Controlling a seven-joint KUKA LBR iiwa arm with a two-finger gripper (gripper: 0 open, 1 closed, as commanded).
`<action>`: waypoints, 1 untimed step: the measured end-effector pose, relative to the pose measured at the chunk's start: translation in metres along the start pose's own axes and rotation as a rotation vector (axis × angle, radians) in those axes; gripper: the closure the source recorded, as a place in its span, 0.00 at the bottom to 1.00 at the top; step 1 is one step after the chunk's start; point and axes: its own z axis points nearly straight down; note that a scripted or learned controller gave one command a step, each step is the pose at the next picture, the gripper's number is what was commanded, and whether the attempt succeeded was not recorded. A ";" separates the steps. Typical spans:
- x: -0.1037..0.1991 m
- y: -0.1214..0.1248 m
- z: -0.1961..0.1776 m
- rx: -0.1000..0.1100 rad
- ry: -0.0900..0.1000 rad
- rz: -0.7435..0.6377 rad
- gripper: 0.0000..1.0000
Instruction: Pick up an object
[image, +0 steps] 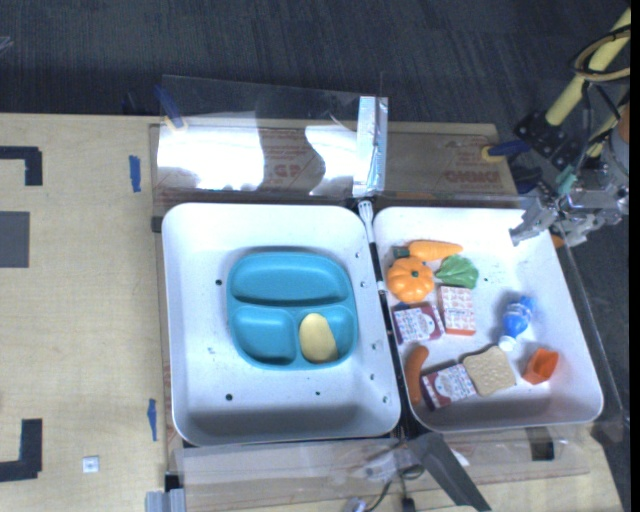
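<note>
The right bin (575, 330) holds a cluster of toy foods. Along its left side an orange pumpkin (411, 280) sits just below a carrot (435, 249), with a green leafy piece (457, 269) touching the pumpkin's right side. Below these lie two small printed packets (438, 315) side by side. Lower still, a reddish sausage (416, 372) rests against the bin's left wall, next to another packet (449, 384) that is partly covered by a slice of bread (489, 371). To the right, a small blue and white bottle (514, 320) lies near an orange block (541, 365).

The hand (535, 222) hangs over the upper right rim of this bin, apart from all the objects, with nothing seen between its fingers; whether they are open or closed cannot be told.

The left bin (190, 300) carries a blue divided tray (290, 280), and a yellow egg-shaped piece (318, 338) rests in the tray's lower right compartment. Both bins sit on a pale wooden counter (75, 320).
</note>
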 end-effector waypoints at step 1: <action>-0.011 -0.019 0.141 0.009 0.002 0.033 0.00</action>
